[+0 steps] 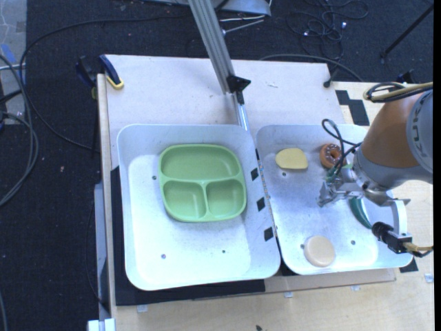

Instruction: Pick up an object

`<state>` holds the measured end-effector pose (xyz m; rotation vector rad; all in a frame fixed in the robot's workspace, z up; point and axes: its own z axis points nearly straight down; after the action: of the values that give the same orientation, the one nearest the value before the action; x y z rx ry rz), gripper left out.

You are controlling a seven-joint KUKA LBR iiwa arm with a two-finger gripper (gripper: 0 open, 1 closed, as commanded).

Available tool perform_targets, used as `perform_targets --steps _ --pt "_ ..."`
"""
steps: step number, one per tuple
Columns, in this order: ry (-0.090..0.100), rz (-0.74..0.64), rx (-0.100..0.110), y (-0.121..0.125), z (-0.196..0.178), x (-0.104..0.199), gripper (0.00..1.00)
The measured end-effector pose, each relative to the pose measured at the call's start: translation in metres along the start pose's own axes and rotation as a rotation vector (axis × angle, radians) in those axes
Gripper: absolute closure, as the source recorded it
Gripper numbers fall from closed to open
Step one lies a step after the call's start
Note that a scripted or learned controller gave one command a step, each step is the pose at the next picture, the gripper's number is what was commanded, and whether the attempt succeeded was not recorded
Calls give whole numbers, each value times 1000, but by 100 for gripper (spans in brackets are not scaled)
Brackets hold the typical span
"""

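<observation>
The arm reaches in from the right, and its claw (329,196) hangs low over the middle of the right bin (293,219); the fingers are too small and too tangled with cabling to read, so I cannot tell whether they stand apart or together, and nothing shows between them. Three candidates lie in that bin: a yellow piece (291,159) near the far wall, an orange ring (330,155) just beside the arm's wrist, and a pale round piece (320,251) near the front wall. A teal item (360,211) lies partly under the arm, too hidden to name. The left bin (138,254) bears a green divided tray (203,182), well apart from the claw and a poor target since it is broad and flat. To do this step well, I would pick one piece and commit: the yellow one looks the best bet, since it sits clear of the wall and of its neighbours, so both fingers can pass either side of it. Centre the claw above the piece, come straight down until the tips are almost at the bin floor, close, then lift slowly. The ring is close to the cable and may snag.
</observation>
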<state>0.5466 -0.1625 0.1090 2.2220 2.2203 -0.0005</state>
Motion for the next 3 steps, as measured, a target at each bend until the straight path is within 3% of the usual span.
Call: perform_targets --steps 1,3 --pt "-1 -3 -5 6 -61 4 100" --pt "-2 -3 -5 5 -150 4 100"
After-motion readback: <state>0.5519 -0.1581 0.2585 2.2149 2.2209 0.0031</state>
